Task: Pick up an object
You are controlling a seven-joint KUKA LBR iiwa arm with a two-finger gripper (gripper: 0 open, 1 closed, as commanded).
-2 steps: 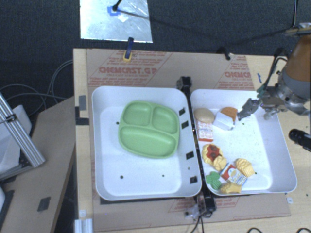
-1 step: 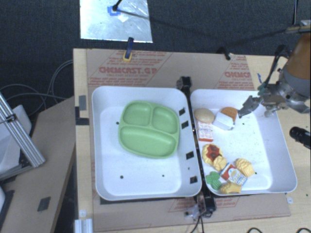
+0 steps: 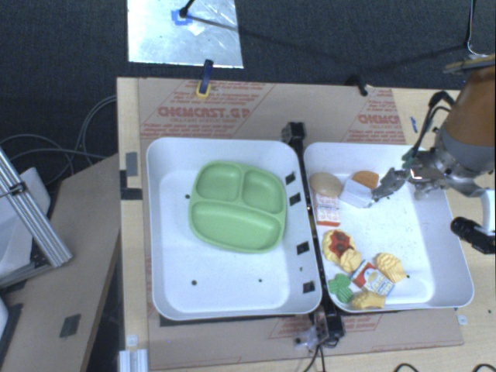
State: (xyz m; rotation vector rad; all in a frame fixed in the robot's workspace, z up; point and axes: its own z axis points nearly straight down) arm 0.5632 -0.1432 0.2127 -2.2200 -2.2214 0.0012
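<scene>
The right bin (image 3: 442, 242) holds several small toy foods. A tan bread roll (image 3: 325, 183), an orange piece (image 3: 366, 179) and a pale grey-white block (image 3: 355, 198) lie near its back left. My gripper (image 3: 390, 184) reaches in from the right, low over the bin, with its tip just right of the grey-white block and the orange piece. Whether it touches either of them I cannot tell. A white packet with red print (image 3: 328, 208) lies below the roll.
A red and yellow piece (image 3: 339, 246), a yellow piece (image 3: 390, 266), a green piece (image 3: 339, 287) and a printed packet (image 3: 377, 282) crowd the right bin's front left. The left bin (image 3: 167, 231) holds a green divided plate (image 3: 236, 206). A black divider (image 3: 306, 208) runs between the bins.
</scene>
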